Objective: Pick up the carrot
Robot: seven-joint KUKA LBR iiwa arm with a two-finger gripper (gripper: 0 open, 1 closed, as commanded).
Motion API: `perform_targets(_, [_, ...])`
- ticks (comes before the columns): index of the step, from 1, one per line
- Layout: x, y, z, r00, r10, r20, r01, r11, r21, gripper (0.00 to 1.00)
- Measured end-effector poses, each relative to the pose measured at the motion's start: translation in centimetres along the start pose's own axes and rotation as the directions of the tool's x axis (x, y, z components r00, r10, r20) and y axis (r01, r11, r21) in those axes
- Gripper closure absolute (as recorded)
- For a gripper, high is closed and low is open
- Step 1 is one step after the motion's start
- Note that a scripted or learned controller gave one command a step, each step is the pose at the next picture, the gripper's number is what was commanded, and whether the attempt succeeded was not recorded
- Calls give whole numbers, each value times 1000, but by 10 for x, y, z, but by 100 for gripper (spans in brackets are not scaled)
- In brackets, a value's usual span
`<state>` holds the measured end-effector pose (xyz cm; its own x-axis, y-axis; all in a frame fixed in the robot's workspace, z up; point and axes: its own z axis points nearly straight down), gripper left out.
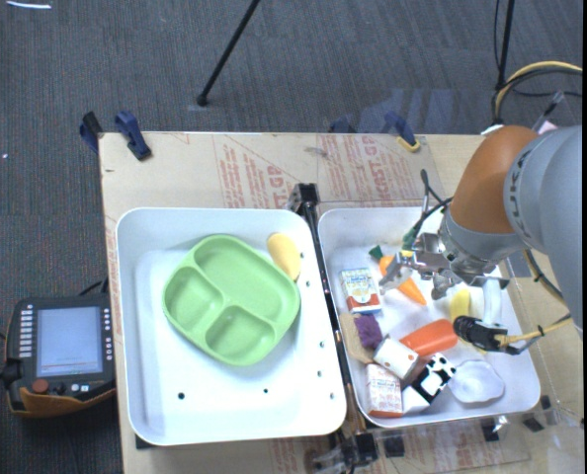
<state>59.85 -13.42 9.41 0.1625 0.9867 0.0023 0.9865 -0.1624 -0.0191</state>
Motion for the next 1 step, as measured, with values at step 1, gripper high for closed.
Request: perform_targets(1, [0, 4, -16, 1000, 0, -2, 0, 1000, -10, 100])
